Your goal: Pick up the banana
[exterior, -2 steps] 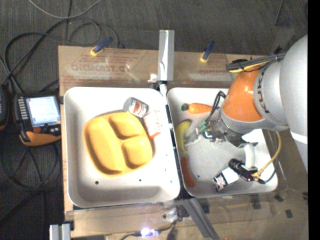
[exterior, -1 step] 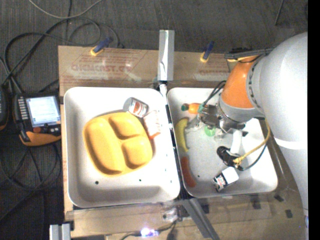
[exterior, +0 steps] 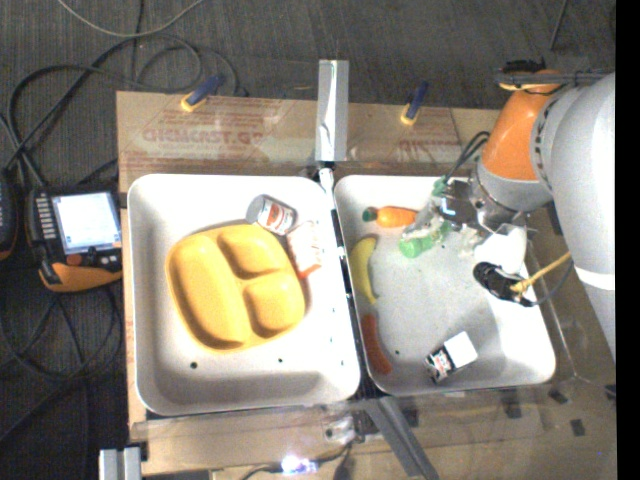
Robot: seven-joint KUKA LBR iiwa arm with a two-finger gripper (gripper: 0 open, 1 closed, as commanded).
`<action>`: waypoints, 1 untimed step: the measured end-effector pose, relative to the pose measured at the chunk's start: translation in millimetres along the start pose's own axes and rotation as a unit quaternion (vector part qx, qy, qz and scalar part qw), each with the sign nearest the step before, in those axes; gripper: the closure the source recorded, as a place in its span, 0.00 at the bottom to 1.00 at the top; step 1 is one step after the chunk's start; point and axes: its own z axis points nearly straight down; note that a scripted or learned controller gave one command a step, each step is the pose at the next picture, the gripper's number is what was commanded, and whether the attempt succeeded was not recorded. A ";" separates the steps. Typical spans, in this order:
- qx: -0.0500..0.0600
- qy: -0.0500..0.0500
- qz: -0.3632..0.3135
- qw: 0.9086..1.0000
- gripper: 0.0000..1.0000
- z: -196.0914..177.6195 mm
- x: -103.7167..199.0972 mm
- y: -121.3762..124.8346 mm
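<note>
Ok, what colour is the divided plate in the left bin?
Yellow-orange divided plastic plate, clearest in the camera view.

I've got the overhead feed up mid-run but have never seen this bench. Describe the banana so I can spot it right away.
Look at the right bin of the two white bins. Along its left wall, beside the divide between the bins, lies the banana, a curved yellow-green fruit running lengthwise. The carrot just above it is orange and straight, and the thin reddish piece below it is darker and slimmer.

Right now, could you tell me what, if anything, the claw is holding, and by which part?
It cannot be told. The claw sits over a green object, away from the banana.
</note>
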 end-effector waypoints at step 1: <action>0.002 0.002 -0.001 1.000 0.00 14.0 12.7 -72.3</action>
